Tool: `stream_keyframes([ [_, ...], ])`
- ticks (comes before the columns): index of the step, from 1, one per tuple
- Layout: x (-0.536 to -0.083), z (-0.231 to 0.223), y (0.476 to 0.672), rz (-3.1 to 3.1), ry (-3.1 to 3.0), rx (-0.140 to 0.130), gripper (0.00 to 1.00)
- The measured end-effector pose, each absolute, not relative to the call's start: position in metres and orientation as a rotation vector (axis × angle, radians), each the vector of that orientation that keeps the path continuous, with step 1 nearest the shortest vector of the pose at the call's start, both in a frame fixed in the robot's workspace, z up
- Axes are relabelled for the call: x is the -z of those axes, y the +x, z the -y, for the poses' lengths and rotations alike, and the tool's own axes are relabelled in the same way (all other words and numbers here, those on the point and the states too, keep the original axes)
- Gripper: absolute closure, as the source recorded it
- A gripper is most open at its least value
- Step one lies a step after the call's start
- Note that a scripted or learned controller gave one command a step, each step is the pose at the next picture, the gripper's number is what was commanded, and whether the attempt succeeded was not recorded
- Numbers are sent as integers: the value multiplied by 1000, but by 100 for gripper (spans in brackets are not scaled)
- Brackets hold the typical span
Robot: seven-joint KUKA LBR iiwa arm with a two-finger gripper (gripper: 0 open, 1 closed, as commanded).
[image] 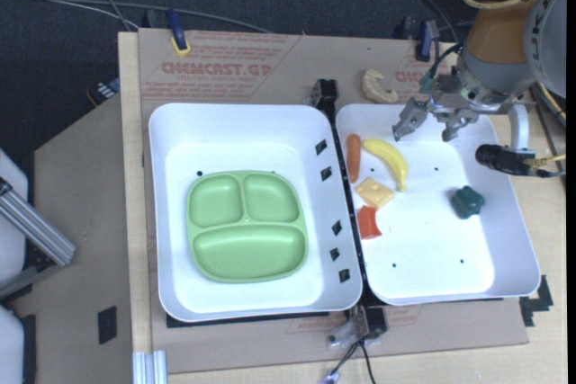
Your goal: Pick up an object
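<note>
My gripper (430, 122) hangs spread and empty over the right bin's (504, 270) far edge, near the banana (389, 160); a green divided plate (247, 225) fills the left bin (171, 193).

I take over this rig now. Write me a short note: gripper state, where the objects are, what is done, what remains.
Gripper: open, holding nothing, above the far edge of the right bin.
Right bin: banana, orange carrot, yellow cheese piece, red piece, dark green object.
Left bin: green divided plate.
Done: nothing picked yet.
Left: lower onto one object, the banana looks nearest, close and lift.
</note>
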State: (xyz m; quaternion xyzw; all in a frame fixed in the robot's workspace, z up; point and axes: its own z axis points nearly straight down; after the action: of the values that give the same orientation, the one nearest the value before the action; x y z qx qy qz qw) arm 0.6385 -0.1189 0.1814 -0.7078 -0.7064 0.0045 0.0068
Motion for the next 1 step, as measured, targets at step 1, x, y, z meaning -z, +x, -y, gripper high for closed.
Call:
stream_keyframes([
  [1, -190, 119, 642, 2221, -2220, 0, 0],
])
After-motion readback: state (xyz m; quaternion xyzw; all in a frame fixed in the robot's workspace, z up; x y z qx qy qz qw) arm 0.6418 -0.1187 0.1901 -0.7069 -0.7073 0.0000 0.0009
